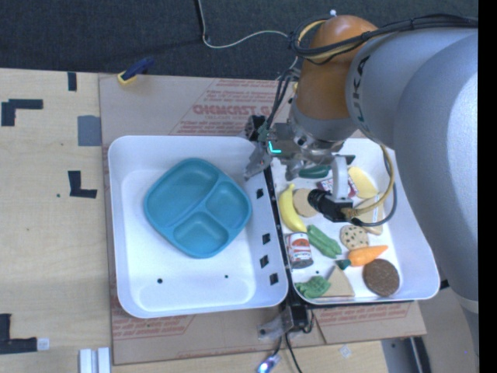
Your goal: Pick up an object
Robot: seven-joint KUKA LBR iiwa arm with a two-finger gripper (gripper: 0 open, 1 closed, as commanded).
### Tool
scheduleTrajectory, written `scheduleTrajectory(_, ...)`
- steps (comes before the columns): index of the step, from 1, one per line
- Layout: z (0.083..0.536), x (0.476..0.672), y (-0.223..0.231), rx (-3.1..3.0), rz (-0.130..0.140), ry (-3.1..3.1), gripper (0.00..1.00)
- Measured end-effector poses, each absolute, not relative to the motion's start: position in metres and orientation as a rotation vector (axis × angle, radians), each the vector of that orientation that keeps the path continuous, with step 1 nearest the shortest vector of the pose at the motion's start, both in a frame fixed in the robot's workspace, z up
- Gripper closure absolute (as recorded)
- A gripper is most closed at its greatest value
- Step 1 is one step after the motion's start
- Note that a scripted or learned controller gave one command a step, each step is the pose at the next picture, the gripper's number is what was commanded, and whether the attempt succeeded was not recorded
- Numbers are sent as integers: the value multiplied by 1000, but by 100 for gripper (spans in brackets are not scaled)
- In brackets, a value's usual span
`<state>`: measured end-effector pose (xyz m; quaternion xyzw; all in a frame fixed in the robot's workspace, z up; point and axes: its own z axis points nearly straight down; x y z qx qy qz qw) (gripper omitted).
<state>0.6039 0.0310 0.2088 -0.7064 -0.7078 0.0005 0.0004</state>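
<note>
At right bin (pixel 405 238) top-left corner, arm (pixel 404 76) points down; tool (pixel 303 165) above banana (pixel 291 208), grip state unclear.

The arm (pixel 423 84) is clad in a rounded grey shell, with dark letters (pixel 359 92) printed just right of the orange band (pixel 330 64). The band is glossy and domed, and thin black cables (pixel 342 41) are looped over its top. Below the band the gripper (pixel 307 160) is built of dull grey metal, and a small teal light (pixel 272 149) is lit at the band's lower left.
</note>
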Motion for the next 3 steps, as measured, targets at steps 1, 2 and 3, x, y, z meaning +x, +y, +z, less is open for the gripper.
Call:
scheduleTrajectory(1, 219, 604, 32, -2216, 2, -2224, 100)
scheduleTrajectory(2, 340, 537, 29, -2222, -10, -2226, 100)
scheduleTrajectory(3, 424, 517, 67, -2218, -11, -2230, 100)
